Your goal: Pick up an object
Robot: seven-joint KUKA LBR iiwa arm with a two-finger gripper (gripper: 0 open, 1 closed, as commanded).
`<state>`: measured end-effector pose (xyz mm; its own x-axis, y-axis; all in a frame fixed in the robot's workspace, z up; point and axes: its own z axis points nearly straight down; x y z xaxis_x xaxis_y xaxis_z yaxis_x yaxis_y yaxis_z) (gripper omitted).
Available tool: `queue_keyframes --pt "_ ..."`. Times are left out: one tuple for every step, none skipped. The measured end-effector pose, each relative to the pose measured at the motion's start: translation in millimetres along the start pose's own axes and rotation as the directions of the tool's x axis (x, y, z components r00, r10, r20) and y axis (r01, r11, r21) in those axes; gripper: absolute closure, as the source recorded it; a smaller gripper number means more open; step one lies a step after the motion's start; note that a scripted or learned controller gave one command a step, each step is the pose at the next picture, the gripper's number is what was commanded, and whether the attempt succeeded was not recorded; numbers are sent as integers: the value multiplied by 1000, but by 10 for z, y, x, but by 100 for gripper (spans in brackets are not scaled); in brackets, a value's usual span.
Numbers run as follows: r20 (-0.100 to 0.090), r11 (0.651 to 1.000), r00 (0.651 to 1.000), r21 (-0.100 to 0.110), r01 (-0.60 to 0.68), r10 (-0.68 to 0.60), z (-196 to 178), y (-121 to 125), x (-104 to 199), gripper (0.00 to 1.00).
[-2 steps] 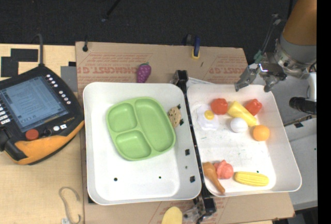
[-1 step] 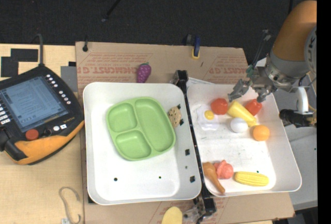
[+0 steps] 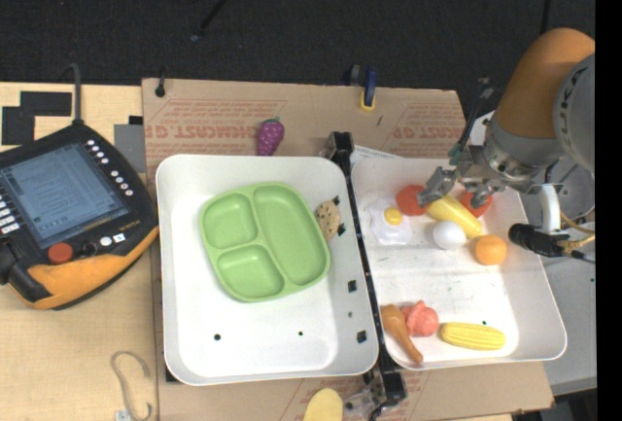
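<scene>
The tool hangs over the far part of the right bin, fingers spread apart and clamped on nothing, just above a yellow banana that lies beside a white egg and an orange ball. To grasp well, I judge it should drop straight down astride the banana's narrow width. It should close only once low enough, since the crowding neighbours could nudge it aside.
</scene>
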<state>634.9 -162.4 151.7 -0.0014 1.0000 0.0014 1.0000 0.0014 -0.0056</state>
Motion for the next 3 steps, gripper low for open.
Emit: queue_keyframes --pt "8 1000 1000 -12 0 0 379 51 -38 0" --pt "6 1000 1000 -14 -1 1 387 74 -50 0" --pt "6 1000 1000 -17 -2 2 274 84 -62 100"
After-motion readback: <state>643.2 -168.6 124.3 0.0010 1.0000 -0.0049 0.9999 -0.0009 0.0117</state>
